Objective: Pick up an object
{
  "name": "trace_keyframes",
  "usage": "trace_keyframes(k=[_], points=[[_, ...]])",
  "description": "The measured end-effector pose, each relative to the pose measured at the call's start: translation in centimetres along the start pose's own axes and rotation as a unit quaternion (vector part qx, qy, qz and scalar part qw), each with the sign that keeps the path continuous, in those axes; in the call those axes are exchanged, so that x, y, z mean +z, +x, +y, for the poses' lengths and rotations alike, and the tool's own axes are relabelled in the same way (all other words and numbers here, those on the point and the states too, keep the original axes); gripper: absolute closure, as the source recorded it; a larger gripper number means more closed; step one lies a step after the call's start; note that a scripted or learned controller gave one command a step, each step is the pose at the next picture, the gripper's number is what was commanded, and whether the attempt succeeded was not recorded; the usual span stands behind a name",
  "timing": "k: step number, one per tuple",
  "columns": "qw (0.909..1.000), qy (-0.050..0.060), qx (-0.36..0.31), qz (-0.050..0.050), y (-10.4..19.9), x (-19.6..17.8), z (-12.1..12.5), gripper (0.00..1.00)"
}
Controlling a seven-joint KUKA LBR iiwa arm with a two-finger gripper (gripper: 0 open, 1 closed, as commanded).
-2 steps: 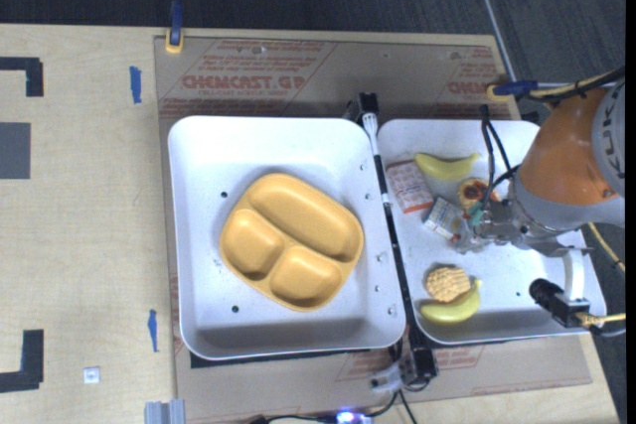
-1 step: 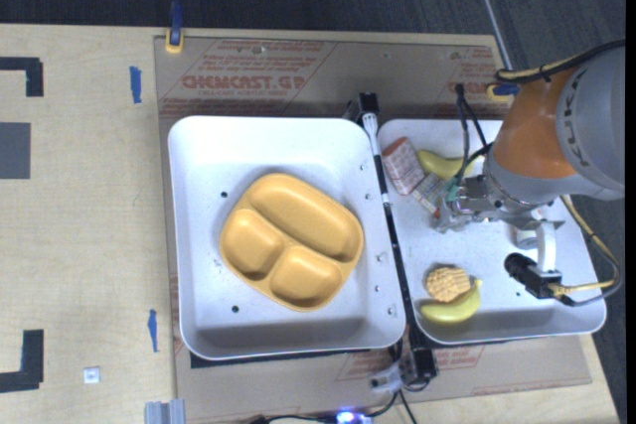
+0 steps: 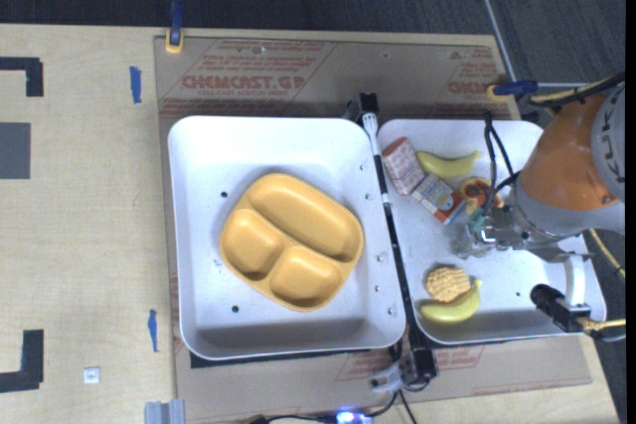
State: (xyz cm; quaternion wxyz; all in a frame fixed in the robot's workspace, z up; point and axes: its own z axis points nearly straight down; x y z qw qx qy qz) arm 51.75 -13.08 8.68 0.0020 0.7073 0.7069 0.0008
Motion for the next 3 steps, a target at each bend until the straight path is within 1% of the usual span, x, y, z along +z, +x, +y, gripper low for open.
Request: trace_keyframes(k=[1, 2, 3], points=[[1.0, 0.0, 0.0, 0.001, 0.1, 0.1, 0.0, 0.0], [1.0, 0.0, -0.001, 0.001, 3.9, 0.0, -3.7, 0.0], [1.0, 0.0, 0.0, 0.001, 3.9, 0.1, -3.7, 0.0]])
